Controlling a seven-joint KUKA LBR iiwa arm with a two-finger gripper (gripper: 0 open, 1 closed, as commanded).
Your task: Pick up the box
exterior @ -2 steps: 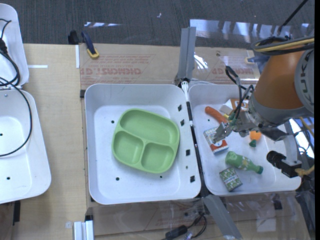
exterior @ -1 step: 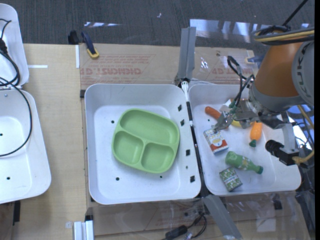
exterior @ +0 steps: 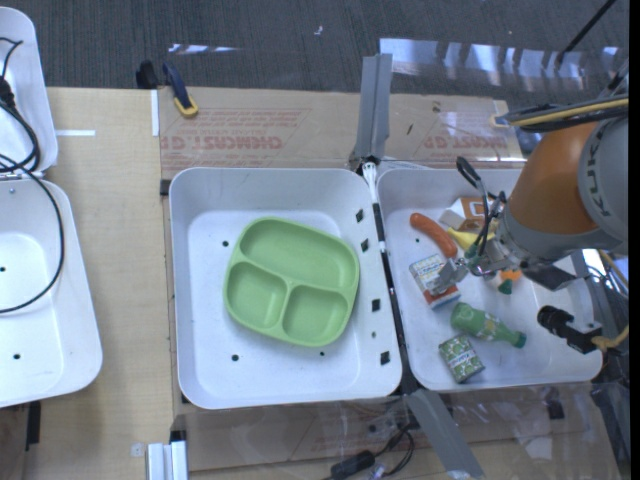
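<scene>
The gripper (exterior: 470,264) is lowered into the right bin (exterior: 570,368), just right of a small box (exterior: 434,277) beside a sausage (exterior: 435,233). Whether anything is grasped cannot be told. A green bottle (exterior: 486,324) and a green carton (exterior: 461,357) lie nearer; a green divided plate (exterior: 292,281) sits in the left bin (exterior: 200,348).

Bench (exterior: 110,168): tan board top. Two shallow white bins side by side at its middle and right, touching along inner rims: left bin (exterior: 190,298), right bin (exterior: 545,368). Another white tub (exterior: 60,368) at left edge, black cable (exterior: 45,258) looped over it. Blue-and-yellow clamp (exterior: 178,90) at far edge, left of centre.
</scene>
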